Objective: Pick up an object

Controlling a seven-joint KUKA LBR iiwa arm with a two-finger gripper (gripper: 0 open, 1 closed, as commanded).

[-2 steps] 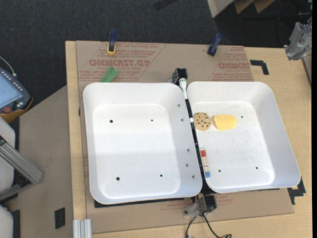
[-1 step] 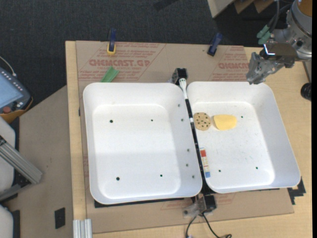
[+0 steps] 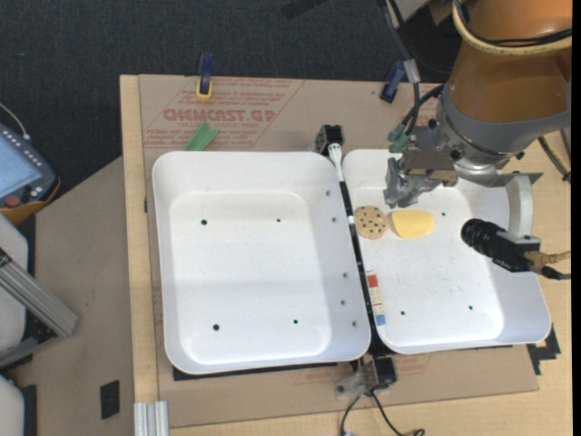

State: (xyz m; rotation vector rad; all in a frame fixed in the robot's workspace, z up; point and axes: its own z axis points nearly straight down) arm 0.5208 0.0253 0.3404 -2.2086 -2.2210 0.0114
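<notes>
My pincer (image 3: 397, 198) hangs above the cookie (image 3: 369, 222) and yellow chip (image 3: 413, 224); can't tell if it's clenched. Risk: it lands btwn them and nudges both.

We see two bins, the left bin (image 3: 245, 262) and the right bin (image 3: 454, 289), of smooth white plastic with a soft sheen, resting on a matt brown cardboard sheet (image 3: 236, 107) printed in faded red. The arm's orange band (image 3: 513, 44) looks like glossy, smooth plastic, and the gripper (image 3: 399, 196) beneath it like dull grey metal. In the right bin, the cookie (image 3: 369, 222) looks rough and speckled, the yellow piece (image 3: 413, 224) smooth and matt.
</notes>
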